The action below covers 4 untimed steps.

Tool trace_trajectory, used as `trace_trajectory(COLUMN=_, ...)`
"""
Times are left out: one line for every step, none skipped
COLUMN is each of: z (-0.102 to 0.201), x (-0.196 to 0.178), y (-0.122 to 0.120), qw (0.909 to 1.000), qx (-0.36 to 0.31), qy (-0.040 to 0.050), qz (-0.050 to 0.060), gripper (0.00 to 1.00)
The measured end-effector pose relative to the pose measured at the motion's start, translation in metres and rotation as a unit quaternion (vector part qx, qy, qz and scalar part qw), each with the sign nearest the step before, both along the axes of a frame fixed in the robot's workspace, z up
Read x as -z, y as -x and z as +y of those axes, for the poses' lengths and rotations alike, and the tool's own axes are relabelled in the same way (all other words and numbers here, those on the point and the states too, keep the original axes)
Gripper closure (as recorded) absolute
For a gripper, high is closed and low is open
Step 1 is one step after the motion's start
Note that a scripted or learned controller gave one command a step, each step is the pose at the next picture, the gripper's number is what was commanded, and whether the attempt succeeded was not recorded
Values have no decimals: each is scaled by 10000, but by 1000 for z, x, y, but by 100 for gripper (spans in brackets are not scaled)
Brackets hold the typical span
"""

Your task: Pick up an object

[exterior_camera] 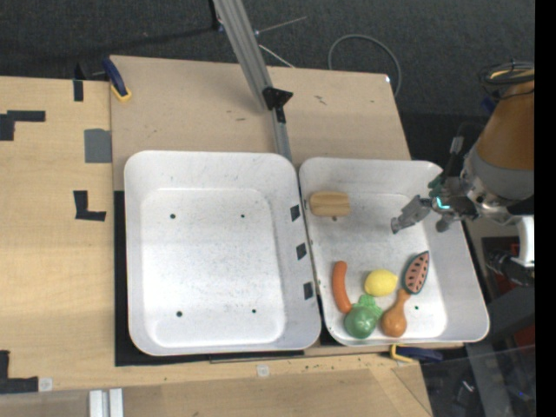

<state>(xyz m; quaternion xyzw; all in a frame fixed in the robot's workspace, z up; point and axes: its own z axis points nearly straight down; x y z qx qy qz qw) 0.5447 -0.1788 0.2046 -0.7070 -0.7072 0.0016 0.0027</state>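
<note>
Up-left of the gripper (pixel 408 220) lies the tan block (pixel 329 204), alone and easiest to take; below-left crowd the orange sausage (pixel 340 286), green piece (pixel 360 320), lemon (pixel 380 282), pear-shaped piece (pixel 395 317) and watermelon slice (pixel 417 273); whether the gripper is open or closed, I cannot tell; the arm is cut off at right.

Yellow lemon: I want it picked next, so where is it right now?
The yellow lemon lies in the right bin, toward its near edge, between the orange sausage and the watermelon slice, just above the green vegetable.
</note>
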Motion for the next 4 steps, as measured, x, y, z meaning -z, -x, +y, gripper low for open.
trace_trajectory(z=0, x=-3, y=-1, qw=10000, qx=-8, qy=5, qz=-22, gripper=0)
trace_trajectory(z=3, x=62, y=1, qw=10000, qx=-5, qy=0, qz=11, gripper=0)
trace_trajectory(z=4, x=115, y=2, qw=10000, qx=-5, qy=9, qz=-13, gripper=0)
trace_trajectory(z=5, x=103, y=1, qw=10000, qx=-8, qy=5, qz=-15, gripper=100)
